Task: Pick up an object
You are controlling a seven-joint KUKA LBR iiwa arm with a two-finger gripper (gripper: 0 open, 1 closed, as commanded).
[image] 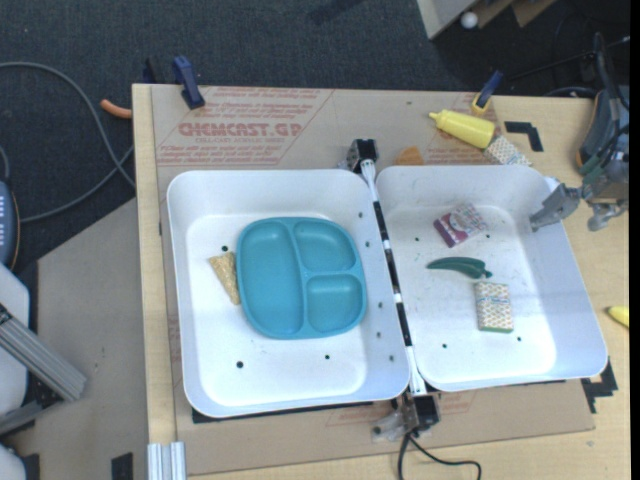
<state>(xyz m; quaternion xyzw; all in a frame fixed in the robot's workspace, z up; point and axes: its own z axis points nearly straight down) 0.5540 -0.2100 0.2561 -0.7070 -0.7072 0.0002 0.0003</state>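
The right bin (560, 298) holds three loose items: a maroon-and-white packet (460, 225), a dark green pepper-like piece (458, 266), and a pale patterned block (493, 306). My gripper (578, 214) hangs over the bin's upper right rim, well to the right of the packet. Its two grey fingers stand apart, open, with nothing between them. In the left bin (200, 368) a teal divided plate (300, 275) lies flat, and a tan wafer (225, 273) pokes out from under its left edge.
A yellow bottle (463, 125) lies on the bench behind the right bin. Blue clamps (187, 80) grip the bench's back edge. A small yellow thing (620, 315) sits at the far right. A black divider clip (363, 154) sits between the bins.
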